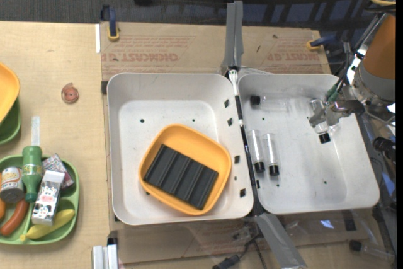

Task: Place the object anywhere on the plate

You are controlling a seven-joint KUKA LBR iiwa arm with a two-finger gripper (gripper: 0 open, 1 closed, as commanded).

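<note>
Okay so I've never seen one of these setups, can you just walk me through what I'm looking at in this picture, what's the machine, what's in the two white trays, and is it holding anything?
One camera looks down at a slant on a bench. The machine is a robot arm, grey and orange, reaching in from the right. Its gripper hangs over the right bin; whether it holds anything is too small to tell. That bin has two clear tubes with black caps lying side by side. The left bin holds an orange plate with a dark ridged block on it. Further left sits a green tray of toy food.

Ridged block (181,176) on plate (153,149)
</note>
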